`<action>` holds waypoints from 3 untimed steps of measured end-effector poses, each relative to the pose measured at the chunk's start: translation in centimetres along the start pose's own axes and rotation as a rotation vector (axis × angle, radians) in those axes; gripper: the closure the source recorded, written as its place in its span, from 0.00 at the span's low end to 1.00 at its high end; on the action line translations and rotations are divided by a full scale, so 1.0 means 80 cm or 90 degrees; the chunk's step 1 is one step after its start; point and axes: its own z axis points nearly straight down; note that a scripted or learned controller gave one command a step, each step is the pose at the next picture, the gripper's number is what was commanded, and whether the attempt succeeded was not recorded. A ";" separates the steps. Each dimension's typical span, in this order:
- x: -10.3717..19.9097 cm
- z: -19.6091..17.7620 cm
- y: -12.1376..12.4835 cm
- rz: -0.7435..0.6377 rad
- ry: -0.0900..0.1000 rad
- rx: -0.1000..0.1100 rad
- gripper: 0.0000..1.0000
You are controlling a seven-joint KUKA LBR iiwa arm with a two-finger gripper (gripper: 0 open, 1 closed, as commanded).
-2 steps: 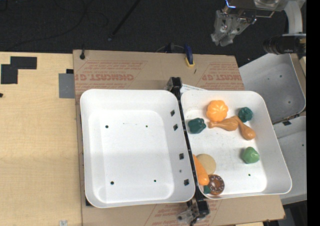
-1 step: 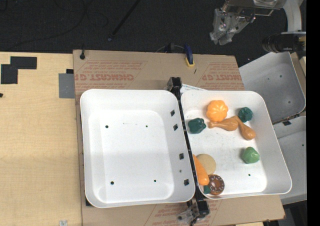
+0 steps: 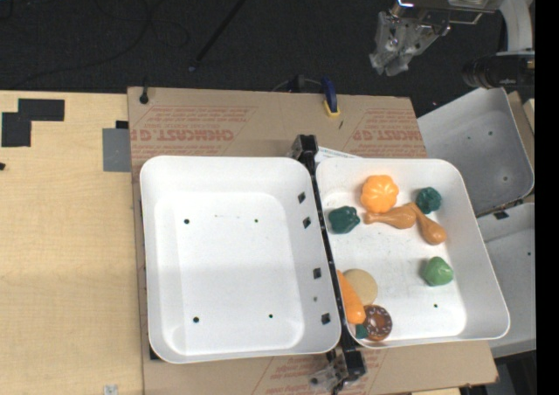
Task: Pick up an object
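Nearest, by the right bin's (image 3: 476,315) front-left corner, lie a chocolate doughnut (image 3: 378,323), a carrot (image 3: 350,299) and a pale disc (image 3: 360,283); farther back sit glossy plastic greens, an orange pumpkin (image 3: 379,193) and drumsticks (image 3: 406,218). Farthest, the gripper (image 3: 390,59) hangs high beyond the bins, whether its fingers are open I cannot tell. Nothing is picked yet; next comes a descent onto one toy.

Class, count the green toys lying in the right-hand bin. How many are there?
3. A dark green one near the divider, a dark green one by the far right rim, and a lighter green one lower right. Another may be hidden under the pile near the front.
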 end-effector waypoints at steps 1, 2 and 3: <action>0.007 -0.012 0.000 0.000 0.000 0.000 1.00; 0.007 -0.021 0.000 -0.002 0.000 0.000 1.00; 0.013 -0.041 0.000 -0.001 0.000 0.000 1.00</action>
